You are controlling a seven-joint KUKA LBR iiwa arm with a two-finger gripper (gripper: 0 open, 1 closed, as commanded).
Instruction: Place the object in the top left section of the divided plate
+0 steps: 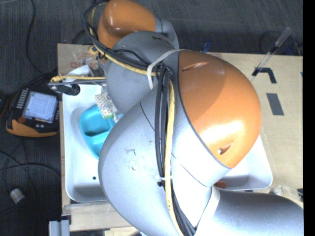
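Arm (197,132) looming over bins, blocking gripper: grip state impossible to tell. Blue divided plate (96,124) peeking left of arm in left bin (74,181); patterned object (105,104) sitting at plate's upper edge.

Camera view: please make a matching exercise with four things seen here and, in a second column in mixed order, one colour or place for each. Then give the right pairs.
Things:
1. divided plate
2. arm
3. handheld screen device
4. white bin

Colour or place:
A. on the dark floor, left of the bench
B. turquoise, partly hidden under the arm
C. grey with orange parts, covering most of the bench
D. holds the plate, with a bare white floor near the lower left corner

Pairs: 1-B, 2-C, 3-A, 4-D
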